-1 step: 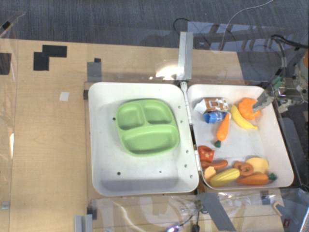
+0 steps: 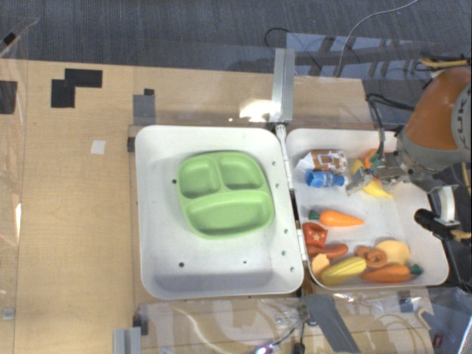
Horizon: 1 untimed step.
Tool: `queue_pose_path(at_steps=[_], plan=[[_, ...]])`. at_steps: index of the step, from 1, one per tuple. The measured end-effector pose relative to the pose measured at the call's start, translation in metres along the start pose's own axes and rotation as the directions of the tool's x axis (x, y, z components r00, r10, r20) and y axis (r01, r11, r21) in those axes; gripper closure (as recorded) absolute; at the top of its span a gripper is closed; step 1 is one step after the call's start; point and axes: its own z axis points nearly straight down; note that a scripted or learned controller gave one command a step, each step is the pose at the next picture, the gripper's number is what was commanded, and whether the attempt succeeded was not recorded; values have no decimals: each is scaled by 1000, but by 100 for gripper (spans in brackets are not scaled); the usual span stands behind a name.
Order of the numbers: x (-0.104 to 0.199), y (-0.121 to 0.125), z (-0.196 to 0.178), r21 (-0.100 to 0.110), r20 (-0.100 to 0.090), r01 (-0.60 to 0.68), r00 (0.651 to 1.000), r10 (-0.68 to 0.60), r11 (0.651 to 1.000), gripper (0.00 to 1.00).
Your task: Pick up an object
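I see the gripper (image 2: pixel 366 177) low in the right bin (image 2: pixel 413 135), at its far side, and I cannot tell how its jaws stand. A yellow piece (image 2: pixel 379 191) lies just beside it. To the gripper's left in the same bin sit a brown packet (image 2: pixel 327 158) and a blue item (image 2: pixel 323 179). Nearer than the gripper lies a carrot (image 2: pixel 338 217), then a red piece (image 2: pixel 315 235), a yellow banana-like fruit (image 2: pixel 343 270) and an orange vegetable (image 2: pixel 385 274). The left bin (image 2: pixel 155 220) holds a green divided plate (image 2: pixel 223 193)
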Motion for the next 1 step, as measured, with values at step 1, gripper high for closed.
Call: queue_pose_path(at_steps=[1], plan=[[0,2,-12,-4,1,0,1000,0,1000,100]])
